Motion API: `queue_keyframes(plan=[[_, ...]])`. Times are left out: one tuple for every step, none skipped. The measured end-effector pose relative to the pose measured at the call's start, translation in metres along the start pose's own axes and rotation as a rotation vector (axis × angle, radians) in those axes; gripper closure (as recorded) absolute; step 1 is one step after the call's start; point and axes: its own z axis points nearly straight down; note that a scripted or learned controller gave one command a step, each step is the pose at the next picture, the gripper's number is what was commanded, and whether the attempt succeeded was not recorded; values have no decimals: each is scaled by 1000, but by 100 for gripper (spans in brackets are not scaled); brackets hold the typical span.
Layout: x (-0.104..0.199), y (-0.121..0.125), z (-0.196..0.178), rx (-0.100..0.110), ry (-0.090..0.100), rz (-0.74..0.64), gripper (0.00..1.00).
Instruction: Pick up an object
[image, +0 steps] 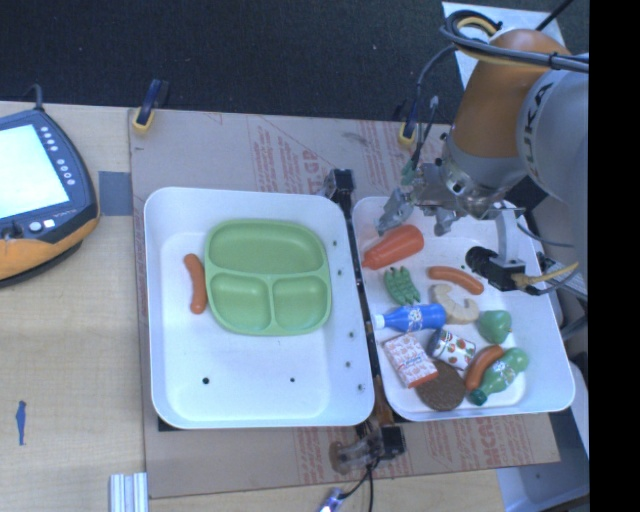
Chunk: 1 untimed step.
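The end effector (420, 205) hovers over the right bin (556, 340), its grip state unclear. A toy carrot (393, 246) lies just at its seven o'clock.

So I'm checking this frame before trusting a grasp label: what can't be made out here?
- Gripper: fingers blurred against the wrist hardware above the carrot; open or shut is unclear.
- Arm: cut off by the top and right edges.
- Cookie: partly covered by the red packet.
- Packet and can labels: too small to read.
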Motion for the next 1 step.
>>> queue_keyframes(plan=[[-36, 17, 100, 1, 0, 1, 0]])
